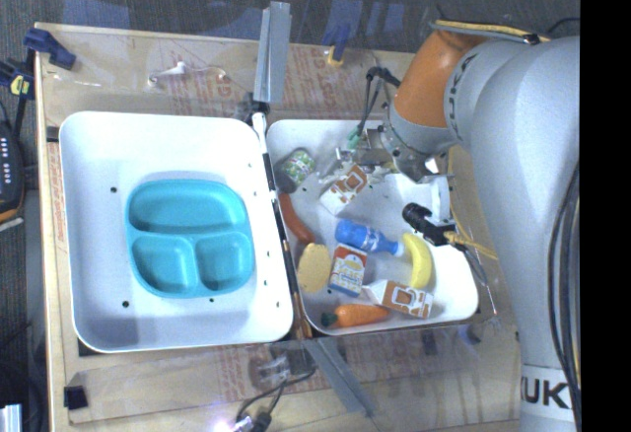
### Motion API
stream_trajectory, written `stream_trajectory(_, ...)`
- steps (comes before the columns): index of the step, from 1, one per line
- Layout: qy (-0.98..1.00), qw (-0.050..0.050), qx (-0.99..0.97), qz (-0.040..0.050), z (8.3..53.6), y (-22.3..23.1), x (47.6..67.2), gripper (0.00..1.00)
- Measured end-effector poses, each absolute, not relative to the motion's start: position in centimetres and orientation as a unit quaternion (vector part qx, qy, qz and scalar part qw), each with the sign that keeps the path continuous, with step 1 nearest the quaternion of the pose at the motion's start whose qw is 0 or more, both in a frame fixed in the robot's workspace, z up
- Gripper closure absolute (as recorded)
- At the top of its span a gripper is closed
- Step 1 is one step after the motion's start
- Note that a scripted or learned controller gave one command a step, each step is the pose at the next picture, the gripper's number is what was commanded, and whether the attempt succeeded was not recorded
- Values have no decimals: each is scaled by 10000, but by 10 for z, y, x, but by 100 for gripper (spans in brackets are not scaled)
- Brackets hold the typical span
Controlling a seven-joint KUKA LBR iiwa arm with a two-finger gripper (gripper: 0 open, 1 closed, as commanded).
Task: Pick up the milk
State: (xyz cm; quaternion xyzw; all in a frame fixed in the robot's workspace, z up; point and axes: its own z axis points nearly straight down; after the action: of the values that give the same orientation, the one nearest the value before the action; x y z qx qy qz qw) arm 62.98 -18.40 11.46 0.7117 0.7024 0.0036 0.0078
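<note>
A wooden counter (148,60) stands over dark carpet and carries two white bins side by side. The arm (513,144) reaches in from the right, its orange band over the far right corner of the right bin (471,307). The end effector (370,149) sits low at the far end of that bin, touching or just above a small carton (345,185) with a brown and white face. Whether it is open or closed cannot be told here.

Several cartons could be the milk: that one by the end effector, another (347,272) with a blue and orange label in the middle, and a third (404,298) lying flat near the front. The labels are too small to read. A good pick would probably mean settling on the right carton, then closing across its narrow sides, clear of its neighbours.

The right bin is crowded: a blue-capped bottle (363,238), a banana (420,262), a carrot (357,316), a yellow block (314,268), a reddish sausage shape (293,216) along the left wall and a green can (296,164) at the far left. The left bin (89,302) holds a blue divided tray (189,235), its three compartments bare.
</note>
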Motion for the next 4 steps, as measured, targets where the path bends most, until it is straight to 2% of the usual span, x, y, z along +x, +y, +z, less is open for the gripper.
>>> stream_trajectory(1,6722,197,7401,70,111,-168,627,0)
stream_trajectory(2,6925,176,7212,61,111,-161,626,0)
stream_trajectory(3,6937,201,7199,99,125,-160,629,100)
stream_trajectory(4,6938,193,7198,94,124,-159,629,0)
